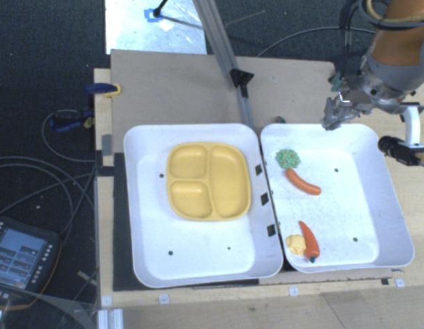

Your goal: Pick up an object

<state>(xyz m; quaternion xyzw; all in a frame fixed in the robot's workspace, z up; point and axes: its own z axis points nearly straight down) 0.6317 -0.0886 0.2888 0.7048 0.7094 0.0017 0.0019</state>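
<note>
Lying in the right bin point(387, 184), right of frame centre: green broccoli piece point(288, 158) touching an orange sausage point(304, 182); lower down, carrot point(309, 241) beside a yellow piece point(295, 243). Hovering over that bin's upper rim, tool point(333, 118), holding nothing visible. Yellow divided plate point(208, 181) in the left bin point(150, 245).

Even, fairly bright overhead light, with soft faint shadows under the bin point(198, 266) rims. A washed-out glaring patch of floor point(154, 16) sits at the upper left of the frame. The picture is low in resolution and slightly soft throughout; the dark carpet point(40, 46) at left is grainy
</note>
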